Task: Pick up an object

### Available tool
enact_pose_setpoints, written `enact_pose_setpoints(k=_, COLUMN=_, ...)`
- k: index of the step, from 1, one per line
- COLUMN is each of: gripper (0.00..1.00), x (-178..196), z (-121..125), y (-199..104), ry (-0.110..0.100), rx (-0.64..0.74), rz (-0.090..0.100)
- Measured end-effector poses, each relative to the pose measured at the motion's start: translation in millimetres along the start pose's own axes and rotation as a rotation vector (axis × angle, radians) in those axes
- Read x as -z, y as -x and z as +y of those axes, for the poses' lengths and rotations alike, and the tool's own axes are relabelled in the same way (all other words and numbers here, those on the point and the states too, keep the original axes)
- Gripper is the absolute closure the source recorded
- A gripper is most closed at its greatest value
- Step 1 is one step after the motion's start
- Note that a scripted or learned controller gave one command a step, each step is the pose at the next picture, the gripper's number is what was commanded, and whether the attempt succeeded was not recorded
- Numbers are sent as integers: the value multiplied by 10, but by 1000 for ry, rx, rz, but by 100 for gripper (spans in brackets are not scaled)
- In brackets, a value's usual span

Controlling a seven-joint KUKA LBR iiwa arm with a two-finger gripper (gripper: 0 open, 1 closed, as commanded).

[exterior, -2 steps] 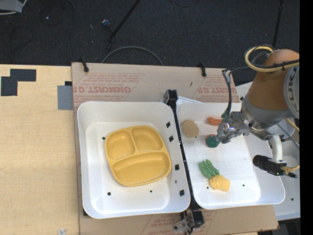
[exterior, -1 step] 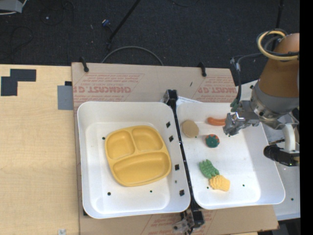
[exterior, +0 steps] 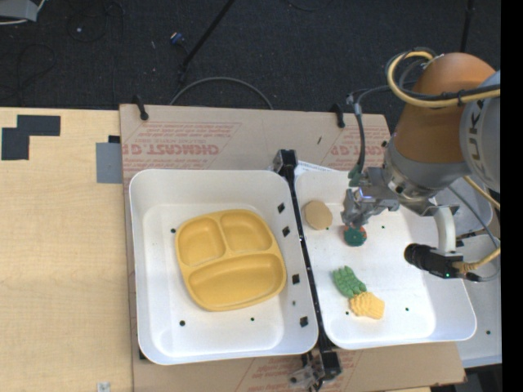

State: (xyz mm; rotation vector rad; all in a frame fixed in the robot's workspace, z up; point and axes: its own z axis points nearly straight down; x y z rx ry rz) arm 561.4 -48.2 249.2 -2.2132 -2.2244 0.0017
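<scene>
In the right bin (exterior: 409,321), my gripper (exterior: 355,219) points down near the bin's upper middle. Directly beneath its tips sits a small round green-and-red object (exterior: 355,236), touching or nearly touching them. A tan round piece (exterior: 318,215) rests just left of the gripper. Further toward the front lie a green leafy toy (exterior: 348,282) and a yellow corn-like toy (exterior: 367,305), side by side.
The left bin (exterior: 155,325) holds a yellow divided plate (exterior: 230,259). A black divider (exterior: 298,251) runs between the two bins. A black cable and fitting (exterior: 433,260) hang over the right bin's right side. Brown cardboard (exterior: 204,141) lies behind the bins.
</scene>
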Motion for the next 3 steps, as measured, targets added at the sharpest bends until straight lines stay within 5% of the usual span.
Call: enact_pose_setpoints(k=3, gripper=100, x=-256, z=-168, y=-1482, ry=-4, rx=1, rz=-1)
